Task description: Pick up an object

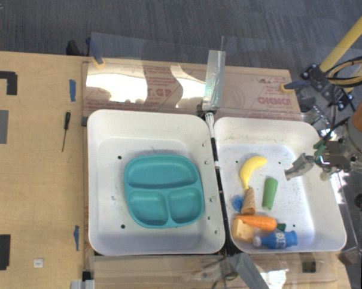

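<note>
Two white bins sit side by side on the worktop (29,182). The left bin (103,137) holds a teal tray (163,190) with three compartments, lying flat near the middle. The right bin (327,225) holds all the small things, and they cluster toward its near left corner, likely because that is where they were dropped.

A banana (252,169) lies farthest from the camera in the group, curved, with its lower end just beside a brown cone (248,201). A green stick (269,192) lies to the right of the cone, a little apart from the banana. Nearer, a carrot (258,222) lies across the top of a tan block (243,231), and a blue bottle (277,239) lies on its side touching that pile. A small blue piece (238,203) peeks out left of the cone.

The tool (300,165) hangs over the right half of the right bin, reaching in from the right, well clear of the pile and with nothing between its fingers. Whether those fingers are spread or closed I cannot tell at this angle.

No object is lifted yet, so the pick remains undone. The green stick and the banana look the easiest targets, since each lies with free space around it; the carrot, block and bottle crowd one another, and a grasp there could slip or drag a neighbour.
</note>
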